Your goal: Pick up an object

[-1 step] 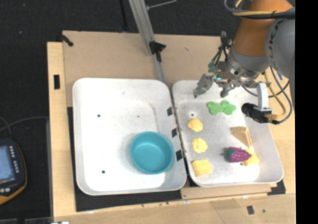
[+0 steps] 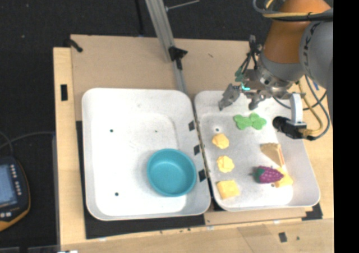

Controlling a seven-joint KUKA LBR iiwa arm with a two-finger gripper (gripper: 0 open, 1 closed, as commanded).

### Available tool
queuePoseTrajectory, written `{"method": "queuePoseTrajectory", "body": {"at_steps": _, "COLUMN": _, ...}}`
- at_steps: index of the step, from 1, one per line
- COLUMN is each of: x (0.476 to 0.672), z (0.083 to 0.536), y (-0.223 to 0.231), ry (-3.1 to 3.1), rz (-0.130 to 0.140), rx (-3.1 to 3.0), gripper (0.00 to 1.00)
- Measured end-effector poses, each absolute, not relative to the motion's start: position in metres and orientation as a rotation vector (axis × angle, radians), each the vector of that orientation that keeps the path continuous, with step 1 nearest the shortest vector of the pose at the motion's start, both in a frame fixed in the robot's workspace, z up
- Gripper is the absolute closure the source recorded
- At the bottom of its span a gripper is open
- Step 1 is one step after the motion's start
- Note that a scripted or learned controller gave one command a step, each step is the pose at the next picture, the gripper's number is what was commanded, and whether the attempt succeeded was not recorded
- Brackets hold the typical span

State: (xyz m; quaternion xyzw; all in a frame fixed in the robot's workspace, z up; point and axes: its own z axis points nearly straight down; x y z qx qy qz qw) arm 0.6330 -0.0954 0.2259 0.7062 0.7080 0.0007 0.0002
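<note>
- Camera view, the arm: the gripper (image 2: 242,97) hangs over the far edge of the right bin (image 2: 305,159), just above its back rim. Its two fingers (image 2: 229,98) stand spread apart with nothing between them.
- Camera view, right bin: the candidates for picking all lie loose on the floor. A green flat piece (image 2: 249,122) sits nearest, just in front of the gripper. Three yellow lumps (image 2: 220,141) run in a column down the left side, toward the near rim. A tan wedge (image 2: 272,153) and a purple grape cluster (image 2: 267,175) lie to the right, close together.
- Camera view, left bin (image 2: 112,111): it holds a blue bowl (image 2: 171,171) near its front right corner, well apart from the gripper.
- Progress, as a judgement: nothing is lifted yet, so the task is at its start. What is left is choosing a piece, most likely the green one given how near it is, then descending, closing and raising.
</note>
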Motion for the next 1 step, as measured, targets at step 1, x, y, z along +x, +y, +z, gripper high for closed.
{"method": "queuePoseTrajectory", "body": {"at_steps": 1, "x": 0.626, "z": 0.1688, "y": -0.1044, "ry": 2.222, "rz": -0.007, "rx": 2.224, "gripper": 0.0}}
